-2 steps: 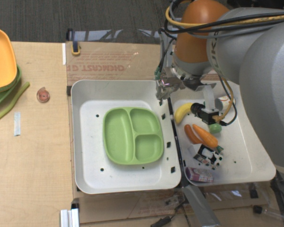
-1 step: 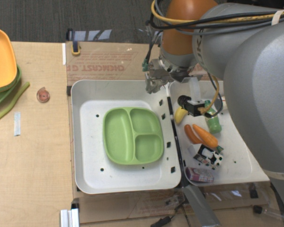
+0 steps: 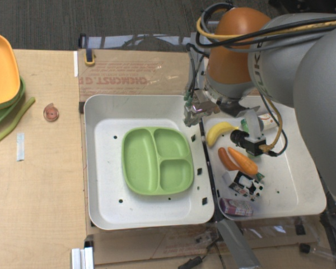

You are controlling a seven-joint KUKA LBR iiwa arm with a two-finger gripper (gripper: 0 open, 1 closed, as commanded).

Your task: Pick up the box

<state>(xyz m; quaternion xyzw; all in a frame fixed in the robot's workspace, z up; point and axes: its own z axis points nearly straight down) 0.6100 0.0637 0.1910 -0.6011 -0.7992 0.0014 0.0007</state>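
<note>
A small black-and-white box (image 3: pixel 246 184) lies in the right bin (image 3: pixel 300 178), near its front left. A flat purple packet (image 3: pixel 235 208) rests just in front of it by the bin's rim. My gripper (image 3: pixel 192 113) hangs over the back of the divider between the two bins, well behind and left of the box, with nothing visibly in it. The grey arm with its orange band (image 3: pixel 239 35) covers the back of the right bin.
A banana (image 3: pixel 219 132), a carrot (image 3: pixel 238 159) and a white-green item (image 3: pixel 253 122) lie between the gripper and the box. A green divided plate (image 3: pixel 157 160) sits in the left bin (image 3: pixel 95 167). Orange and green dishes (image 3: pixel 1 74) stand at far left.
</note>
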